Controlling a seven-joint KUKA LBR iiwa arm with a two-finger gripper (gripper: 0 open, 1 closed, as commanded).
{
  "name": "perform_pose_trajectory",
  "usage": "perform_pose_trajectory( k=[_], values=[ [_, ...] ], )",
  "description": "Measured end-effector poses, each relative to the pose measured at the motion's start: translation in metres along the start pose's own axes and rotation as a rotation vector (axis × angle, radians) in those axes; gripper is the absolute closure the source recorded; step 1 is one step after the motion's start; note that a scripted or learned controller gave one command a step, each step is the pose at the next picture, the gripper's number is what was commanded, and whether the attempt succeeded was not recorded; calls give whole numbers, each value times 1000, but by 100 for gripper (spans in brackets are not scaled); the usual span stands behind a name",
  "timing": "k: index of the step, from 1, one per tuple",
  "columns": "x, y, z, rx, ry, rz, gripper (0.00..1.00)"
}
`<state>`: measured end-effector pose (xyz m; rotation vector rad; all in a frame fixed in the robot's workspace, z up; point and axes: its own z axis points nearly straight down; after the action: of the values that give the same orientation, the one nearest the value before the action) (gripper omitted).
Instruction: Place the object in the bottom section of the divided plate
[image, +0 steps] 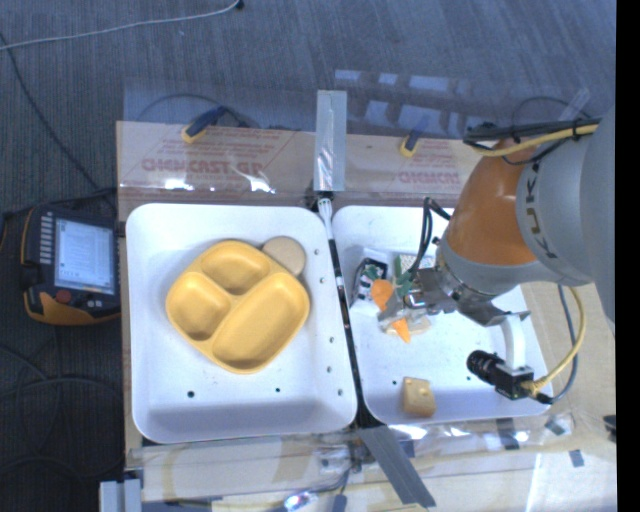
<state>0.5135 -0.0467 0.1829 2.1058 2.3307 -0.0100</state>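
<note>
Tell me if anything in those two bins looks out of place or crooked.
The yellow divided plate sits turned at a slant in the left bin, with a round tan piece against its upper rim, outside its sections. In the right bin, a tan block lies apart from the small items under the end effector.

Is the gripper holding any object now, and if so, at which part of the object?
It cannot be told: the gripper is low among small orange objects in the right bin, its tips unclear.
</note>
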Motion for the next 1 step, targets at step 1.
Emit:
perform_pose_trajectory(
  k=[1],
  values=[
    [0,0,-8,3,-1,-2,100]
  ],
)
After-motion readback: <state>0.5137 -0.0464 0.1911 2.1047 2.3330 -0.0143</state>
